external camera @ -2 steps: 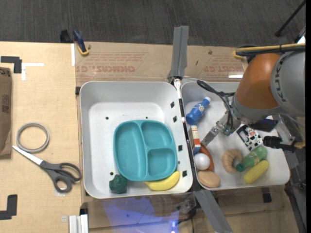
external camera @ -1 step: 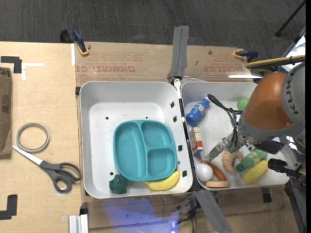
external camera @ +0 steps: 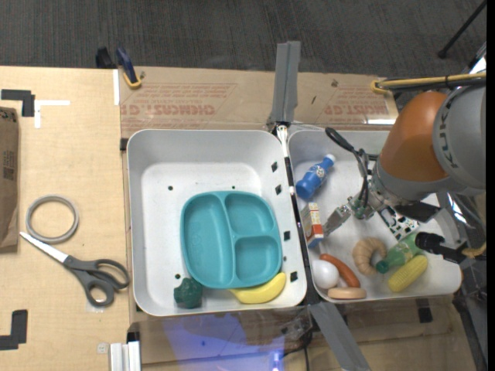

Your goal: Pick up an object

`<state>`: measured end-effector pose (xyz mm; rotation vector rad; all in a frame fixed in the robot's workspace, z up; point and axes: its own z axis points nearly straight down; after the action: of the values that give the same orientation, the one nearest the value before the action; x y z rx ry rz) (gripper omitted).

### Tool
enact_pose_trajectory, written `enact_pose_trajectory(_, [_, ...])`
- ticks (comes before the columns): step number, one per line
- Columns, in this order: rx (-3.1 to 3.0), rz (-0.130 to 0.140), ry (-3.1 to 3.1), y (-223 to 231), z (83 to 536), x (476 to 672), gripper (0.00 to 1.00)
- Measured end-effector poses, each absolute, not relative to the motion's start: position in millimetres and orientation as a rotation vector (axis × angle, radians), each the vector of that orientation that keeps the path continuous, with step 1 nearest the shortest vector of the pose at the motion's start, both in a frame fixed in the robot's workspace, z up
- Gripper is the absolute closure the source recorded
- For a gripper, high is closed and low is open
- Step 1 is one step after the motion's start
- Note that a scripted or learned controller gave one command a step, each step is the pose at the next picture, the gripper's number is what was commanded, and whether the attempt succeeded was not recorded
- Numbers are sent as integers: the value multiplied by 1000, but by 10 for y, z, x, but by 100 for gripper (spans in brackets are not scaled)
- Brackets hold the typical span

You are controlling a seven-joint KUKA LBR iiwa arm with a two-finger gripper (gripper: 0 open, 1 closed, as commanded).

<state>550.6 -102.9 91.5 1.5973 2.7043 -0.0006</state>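
Nearest the lens, at the lower rim of the left bin (external camera: 147,207): a banana (external camera: 259,290) and a dark green lump (external camera: 188,293), both touching a teal divided plate (external camera: 230,238). Right bin (external camera: 340,139) holds the pick candidates: blue bottle (external camera: 315,177) near the divider, small red-and-white carton (external camera: 314,222), white egg (external camera: 325,272) beside an orange sausage-like piece (external camera: 341,269), pink disc (external camera: 346,292), tan curved pastry (external camera: 368,253), corn cob (external camera: 407,273) w/ a green piece (external camera: 393,255) just beside it.

Arm enters from the right; tool (external camera: 346,213) sits low over the mid right bin, just beside the carton, above the egg and sausage. Tool state: cannot tell whether open or closed; nothing is visible between its tips, so no grasp is claimed.

Step in hand, by judgement: approach/descent, object not yet secured.

To do it well: commit to one isolated target, e.g. the carton or bottle, since items at the lower end are crowded and touching. Centre the tool over the item's narrow axis, descend vertically, close only once both sides are straddled. Keep clear of the divider wall.

Off-bin on the tabletop: scissors (external camera: 81,267), tape roll (external camera: 52,218).
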Motion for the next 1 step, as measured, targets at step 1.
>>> enact_pose_trajectory(1, [1601,-2,2705,-1017,915,5219,0])
